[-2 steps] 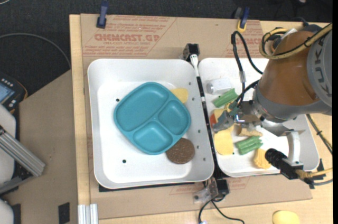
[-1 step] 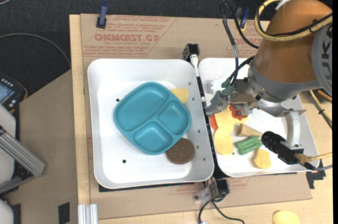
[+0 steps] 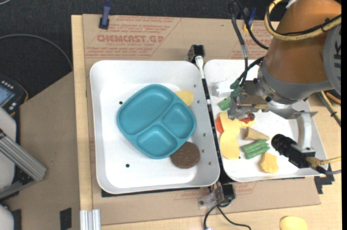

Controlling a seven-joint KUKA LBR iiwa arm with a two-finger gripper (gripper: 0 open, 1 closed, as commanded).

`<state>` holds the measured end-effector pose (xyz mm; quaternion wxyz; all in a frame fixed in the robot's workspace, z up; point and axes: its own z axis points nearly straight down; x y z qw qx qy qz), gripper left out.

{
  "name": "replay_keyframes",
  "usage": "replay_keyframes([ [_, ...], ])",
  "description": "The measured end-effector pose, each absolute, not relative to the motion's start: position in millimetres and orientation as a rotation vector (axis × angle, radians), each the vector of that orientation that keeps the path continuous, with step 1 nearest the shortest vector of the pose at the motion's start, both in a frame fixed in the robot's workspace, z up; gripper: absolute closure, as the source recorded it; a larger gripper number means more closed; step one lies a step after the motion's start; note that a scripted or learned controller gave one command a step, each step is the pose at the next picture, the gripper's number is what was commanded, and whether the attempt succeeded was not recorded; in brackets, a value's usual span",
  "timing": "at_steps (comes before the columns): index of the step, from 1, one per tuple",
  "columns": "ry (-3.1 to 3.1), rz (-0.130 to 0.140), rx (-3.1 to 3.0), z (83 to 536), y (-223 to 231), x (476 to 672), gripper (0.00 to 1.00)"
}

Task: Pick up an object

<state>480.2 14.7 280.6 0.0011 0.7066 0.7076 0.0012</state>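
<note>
My gripper (image 3: 237, 110) hangs low over the left part of the right bin (image 3: 230, 69), just above a red piece (image 3: 219, 124) and a pale yellow slice (image 3: 229, 142). Close by lie a green piece (image 3: 255, 149), a tan wedge (image 3: 254, 134), a yellow chunk (image 3: 269, 163) and a small green bit (image 3: 224, 105). The arm's orange band and grey wrist hide much of the bin's right half. I see nothing lifted from the bin.
The left bin (image 3: 105, 131) holds a blue divided plate (image 3: 156, 121), a brown round cookie (image 3: 186, 155) at its lower edge and a yellow piece (image 3: 185, 97) at its upper right. A ridge separates the bins.
</note>
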Motion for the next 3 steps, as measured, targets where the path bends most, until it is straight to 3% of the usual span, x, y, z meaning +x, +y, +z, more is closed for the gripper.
replay_keyframes([
  [1,2.226,0.009,2.212,330.7,67.0,479.9,1.0],
  [2,2.224,0.028,2.206,470.5,118.0,487.8,1.0],
  [3,2.216,-0.008,2.232,418.0,50.0,478.6,1.0],
])
